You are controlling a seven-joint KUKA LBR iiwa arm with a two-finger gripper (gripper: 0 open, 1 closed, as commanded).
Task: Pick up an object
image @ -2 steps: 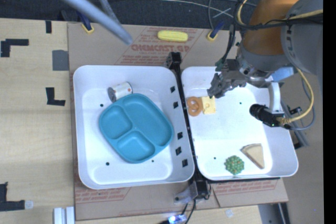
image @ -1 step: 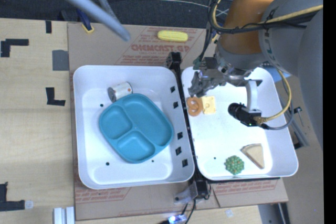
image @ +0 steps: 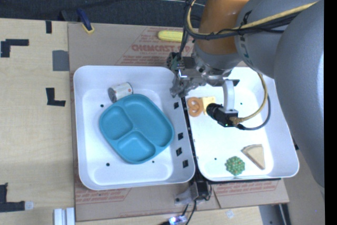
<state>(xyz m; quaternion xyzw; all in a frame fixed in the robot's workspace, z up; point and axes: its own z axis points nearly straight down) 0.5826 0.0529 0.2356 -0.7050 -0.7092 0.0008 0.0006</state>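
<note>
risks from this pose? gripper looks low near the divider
1. The gripper sits by the rims where the left bin and right bin meet; descending could strike them.
2. The orange pretzel-shaped piece lies against that edge, so a grasp may slip.
3. The yellow cable loops over the right bin and might snag.

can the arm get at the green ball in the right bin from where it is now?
Probably yes. The green ball lies uncovered near the right bin's front edge, apart from the tan wedge; the gripper hangs at the far end.
</note>
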